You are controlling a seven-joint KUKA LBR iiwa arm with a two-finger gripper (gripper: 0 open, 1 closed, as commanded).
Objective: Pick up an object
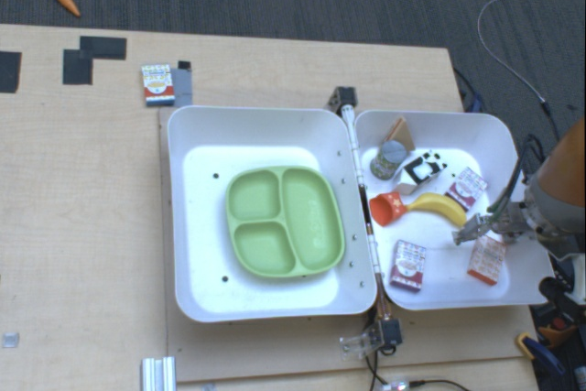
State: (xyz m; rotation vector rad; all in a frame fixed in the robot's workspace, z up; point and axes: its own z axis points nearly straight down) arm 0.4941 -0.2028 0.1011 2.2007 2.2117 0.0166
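Pincer (478,229) of mine hangs low in the right bin (513,288); whether it is released or clenched I cannot tell.
Just beside it the banana (438,207) lies with its long axis left-right, near two red packets (408,266). Left bin (197,197) holds a green tray (285,222).

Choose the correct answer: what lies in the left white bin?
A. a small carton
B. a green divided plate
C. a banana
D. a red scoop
B: the green divided plate lies in the left bin, while the banana, the red scoop and the small cartons are in the right bin.
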